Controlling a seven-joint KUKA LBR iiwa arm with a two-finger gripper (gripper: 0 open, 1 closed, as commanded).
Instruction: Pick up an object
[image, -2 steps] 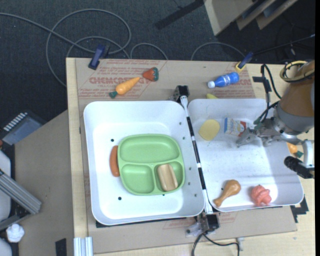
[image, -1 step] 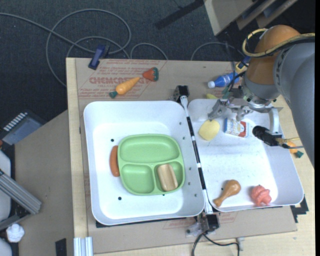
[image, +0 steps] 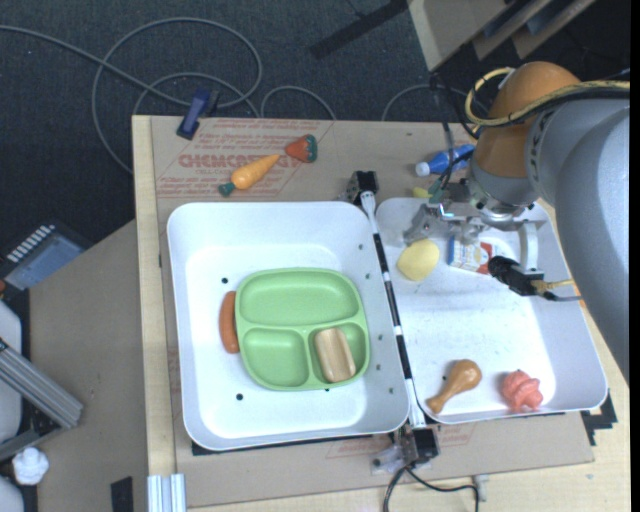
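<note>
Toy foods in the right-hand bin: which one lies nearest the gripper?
The pale yellow lemon, at the bin's far left, just below-left of the gripper. The drumstick and pink toy lie along the near edge.

The surface (image: 300, 165) carries two white bins: the left bin (image: 190, 300) and the right bin (image: 570, 350) touch along one edge. Behind the left bin, a toy carrot (image: 262, 168) lies on the surface, with a blue clip (image: 195, 113) at the far edge.

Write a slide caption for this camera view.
End effector hovers over right bin near yellow lemon; green tray sits in left bin.
</note>
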